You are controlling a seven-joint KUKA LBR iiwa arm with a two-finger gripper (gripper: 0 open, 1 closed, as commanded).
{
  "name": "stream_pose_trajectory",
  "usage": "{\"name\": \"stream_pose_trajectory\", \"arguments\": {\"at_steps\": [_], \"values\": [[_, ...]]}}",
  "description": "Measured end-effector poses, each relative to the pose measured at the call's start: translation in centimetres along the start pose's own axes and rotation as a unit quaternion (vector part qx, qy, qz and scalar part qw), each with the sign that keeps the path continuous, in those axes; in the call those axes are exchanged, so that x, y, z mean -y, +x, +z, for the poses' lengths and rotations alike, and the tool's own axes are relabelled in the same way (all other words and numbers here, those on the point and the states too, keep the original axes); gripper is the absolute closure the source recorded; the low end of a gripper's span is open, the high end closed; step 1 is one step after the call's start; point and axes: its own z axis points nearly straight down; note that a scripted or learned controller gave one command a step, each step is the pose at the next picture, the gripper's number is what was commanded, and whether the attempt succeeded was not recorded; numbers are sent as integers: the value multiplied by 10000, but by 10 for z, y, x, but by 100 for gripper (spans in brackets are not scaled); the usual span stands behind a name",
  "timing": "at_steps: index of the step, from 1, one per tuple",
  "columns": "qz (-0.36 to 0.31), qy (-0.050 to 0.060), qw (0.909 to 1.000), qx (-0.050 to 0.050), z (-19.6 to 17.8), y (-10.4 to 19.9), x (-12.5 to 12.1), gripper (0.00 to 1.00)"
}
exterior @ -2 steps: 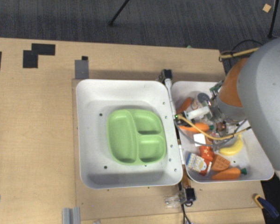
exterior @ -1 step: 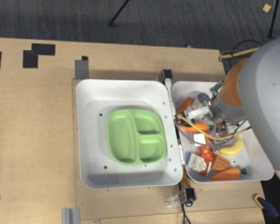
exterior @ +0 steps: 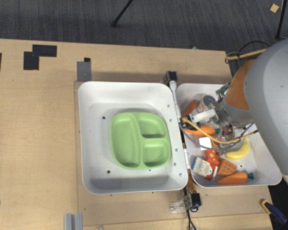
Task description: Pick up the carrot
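Observation:
A carrot (exterior: pixel 233 178), orange with a green tip, lies along the front edge of the right bin (exterior: pixel 265 172). Another orange, carrot-like piece (exterior: pixel 205 131) lies near the middle of that bin, partly under the gripper. The gripper (exterior: pixel 212 122) hangs low over the middle of the right bin, below the orange wrist band, with cables looping round it. It is above and to the left of the front carrot, well apart from it. Its tips are hidden among the toys.
The left bin (exterior: pixel 93 176) holds a green divided plate (exterior: pixel 140 139). Crowded into the right bin are a yellow banana (exterior: pixel 240 151), a red piece (exterior: pixel 211 156), a waffle-like wedge (exterior: pixel 226 166), a small carton (exterior: pixel 201 167) and an orange piece (exterior: pixel 190 107) at the back left. The arm covers the bin's right side.

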Motion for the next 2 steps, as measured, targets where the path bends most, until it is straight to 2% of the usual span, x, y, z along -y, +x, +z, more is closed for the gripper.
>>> {"name": "stream_pose_trajectory", "arguments": {"at_steps": [1, 2], "values": [[0, 0, 10000, 0, 0, 0, 0, 0], [62, 68, 9997, 242, -7, 73, -21, 0]]}}
